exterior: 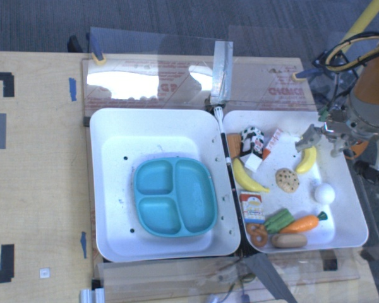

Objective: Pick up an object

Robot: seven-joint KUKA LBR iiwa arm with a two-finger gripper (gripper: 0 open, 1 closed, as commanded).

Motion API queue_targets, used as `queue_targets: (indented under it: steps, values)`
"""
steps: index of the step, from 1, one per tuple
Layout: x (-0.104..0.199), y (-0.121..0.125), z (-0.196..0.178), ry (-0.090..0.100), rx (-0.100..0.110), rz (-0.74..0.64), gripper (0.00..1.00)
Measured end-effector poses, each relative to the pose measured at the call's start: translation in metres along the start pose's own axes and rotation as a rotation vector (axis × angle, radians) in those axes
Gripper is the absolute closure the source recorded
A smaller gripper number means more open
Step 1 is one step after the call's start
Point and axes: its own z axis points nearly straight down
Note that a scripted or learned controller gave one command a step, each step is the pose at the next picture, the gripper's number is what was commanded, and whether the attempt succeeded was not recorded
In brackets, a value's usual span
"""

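Yellow and curved, a small banana (307, 160) is lying in the right bin (350, 223) just left of the hovering jaws (324, 137) (their state cannot be told), its long axis running steeply up-right.

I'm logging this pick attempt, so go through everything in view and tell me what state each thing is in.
Gripper: over the right bin's far right, above the small banana.
Small banana: lying in the right bin, not lifted.
Long banana: lying by the divider.
Cookie: flat.
White ball: resting.
Carrot: on its side.
Blue tray: upright in the left bin, compartments bare.
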Motion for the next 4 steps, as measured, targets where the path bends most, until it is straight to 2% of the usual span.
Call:
queue_targets:
  steps: [1,2,3,4]
  values:
    - [0.003,0.021,0.068,0.003,-0.011,0.051,0.00]
    - [0.015,0.026,0.060,-0.002,-0.010,-0.031,0.00]
    - [0.001,0.044,0.076,0.007,-0.012,-0.205,0.00]
    - [-0.006,0.030,0.074,0.016,-0.021,-0.114,0.00]
